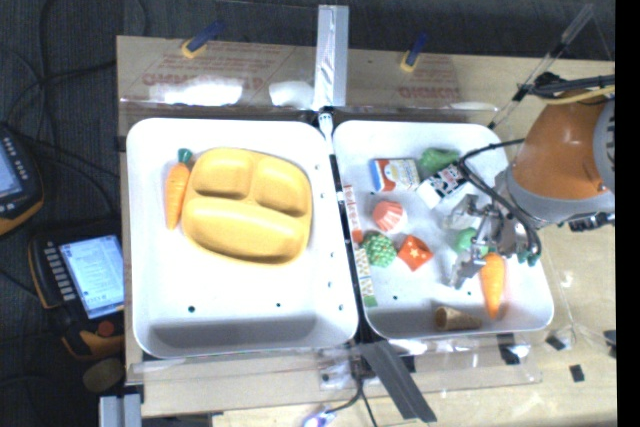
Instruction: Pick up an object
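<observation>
Orange carrots [492,283], two, white bins [150,315], two, one gripper [478,250]

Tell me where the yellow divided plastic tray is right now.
The yellow divided plastic tray lies in the left white bin, toward its back, with an orange toy carrot beside its left edge.

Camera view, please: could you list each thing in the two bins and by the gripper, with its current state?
Yellow tray: lying flat in the left bin.
Left carrot: lying beside the tray's left edge.
Right carrot: lying in the right bin, just below the gripper.
Milk carton: on its side.
Red cube: resting on the bin floor, tilted.
Ice-cream cone: lying on its side near the front wall.
Gripper: low in the right bin.
</observation>
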Controlling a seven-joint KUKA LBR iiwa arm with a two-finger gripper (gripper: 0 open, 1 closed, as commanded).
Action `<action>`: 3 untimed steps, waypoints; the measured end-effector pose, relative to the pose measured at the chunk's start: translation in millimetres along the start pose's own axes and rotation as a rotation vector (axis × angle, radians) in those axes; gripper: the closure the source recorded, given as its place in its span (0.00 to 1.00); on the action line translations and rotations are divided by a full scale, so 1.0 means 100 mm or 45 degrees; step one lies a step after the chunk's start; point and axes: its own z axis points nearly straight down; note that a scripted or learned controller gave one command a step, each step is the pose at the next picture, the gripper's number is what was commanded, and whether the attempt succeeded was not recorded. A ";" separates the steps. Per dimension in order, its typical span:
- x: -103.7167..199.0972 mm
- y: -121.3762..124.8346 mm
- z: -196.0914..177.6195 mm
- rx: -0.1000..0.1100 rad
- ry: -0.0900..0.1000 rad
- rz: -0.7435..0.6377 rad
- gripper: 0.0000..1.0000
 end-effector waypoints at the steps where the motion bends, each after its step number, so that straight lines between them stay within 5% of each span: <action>1: 0.42 -0.34 -0.01 0.003 -0.006 0.003 0.00; 3: 0.39 -0.29 -0.02 0.002 -0.015 -0.253 0.00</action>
